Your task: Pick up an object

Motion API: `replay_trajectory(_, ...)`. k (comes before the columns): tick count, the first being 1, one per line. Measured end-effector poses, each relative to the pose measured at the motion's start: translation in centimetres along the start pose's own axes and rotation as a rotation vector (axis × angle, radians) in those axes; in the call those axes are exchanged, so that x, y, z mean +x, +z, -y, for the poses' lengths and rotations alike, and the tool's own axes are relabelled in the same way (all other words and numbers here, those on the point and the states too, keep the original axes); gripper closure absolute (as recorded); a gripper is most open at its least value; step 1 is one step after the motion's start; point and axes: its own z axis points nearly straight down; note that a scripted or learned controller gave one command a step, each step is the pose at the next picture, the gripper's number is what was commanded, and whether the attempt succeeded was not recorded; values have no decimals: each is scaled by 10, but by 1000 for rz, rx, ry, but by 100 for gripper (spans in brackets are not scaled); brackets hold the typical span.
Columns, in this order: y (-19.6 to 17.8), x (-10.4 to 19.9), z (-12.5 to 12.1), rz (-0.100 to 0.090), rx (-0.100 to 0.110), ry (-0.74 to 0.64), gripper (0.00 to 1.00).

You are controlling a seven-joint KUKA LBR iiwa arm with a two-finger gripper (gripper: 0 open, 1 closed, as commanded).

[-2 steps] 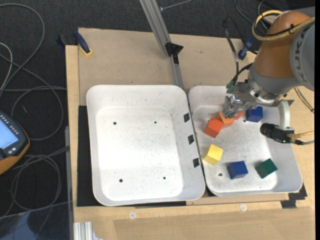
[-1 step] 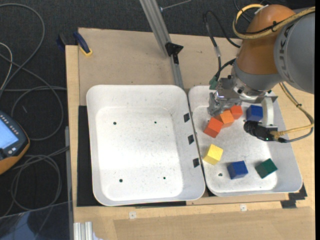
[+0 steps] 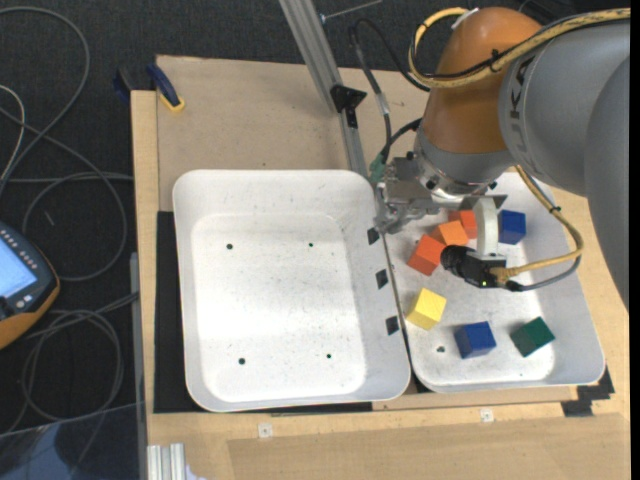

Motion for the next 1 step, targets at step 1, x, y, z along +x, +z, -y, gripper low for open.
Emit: replay_trajectory(1, -6, 53, -3, 1, 0, 1, 100)
